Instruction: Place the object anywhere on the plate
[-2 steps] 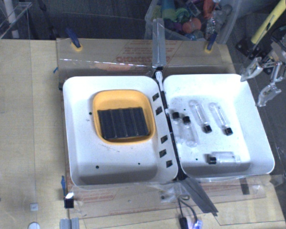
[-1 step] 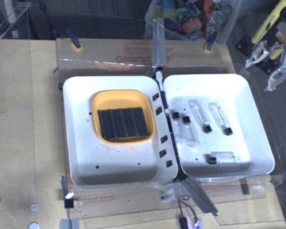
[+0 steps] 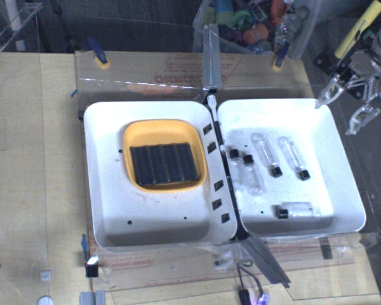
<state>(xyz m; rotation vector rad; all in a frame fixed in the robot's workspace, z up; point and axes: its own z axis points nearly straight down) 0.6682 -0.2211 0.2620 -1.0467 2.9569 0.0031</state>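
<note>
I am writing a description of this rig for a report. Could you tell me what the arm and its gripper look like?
At the upper right corner, the gripper has two thin, pale metallic fingers that look curved and somewhat see-through. Dark fittings sit above them. A yellow, tube-like part runs diagonally behind. Finer markings are too blurred to read.

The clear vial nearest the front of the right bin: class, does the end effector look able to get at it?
Probably yes. The vial lies alone with nothing over it, and the end effector hangs beyond the right bin's far corner.
</note>
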